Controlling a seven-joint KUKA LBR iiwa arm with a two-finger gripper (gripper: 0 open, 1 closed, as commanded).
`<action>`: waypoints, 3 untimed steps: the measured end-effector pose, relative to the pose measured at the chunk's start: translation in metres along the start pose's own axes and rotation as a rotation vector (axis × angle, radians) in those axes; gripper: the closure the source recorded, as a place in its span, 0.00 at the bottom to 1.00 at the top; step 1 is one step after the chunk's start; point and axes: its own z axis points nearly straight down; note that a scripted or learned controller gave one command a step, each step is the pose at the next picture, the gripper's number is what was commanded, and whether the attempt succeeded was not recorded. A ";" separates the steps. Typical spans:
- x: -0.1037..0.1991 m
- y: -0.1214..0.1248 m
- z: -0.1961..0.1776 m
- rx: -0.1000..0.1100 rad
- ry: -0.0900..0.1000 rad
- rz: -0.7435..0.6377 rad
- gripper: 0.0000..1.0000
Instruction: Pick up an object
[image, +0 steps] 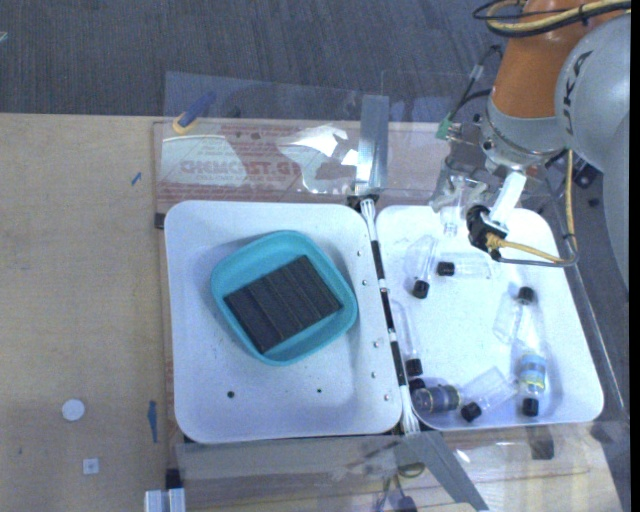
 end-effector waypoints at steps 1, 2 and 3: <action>0.001 0.000 -0.010 -0.003 -0.001 -0.002 1.00; -0.037 0.021 0.015 0.001 0.005 0.171 1.00; -0.073 0.003 0.126 -0.013 0.008 -0.024 1.00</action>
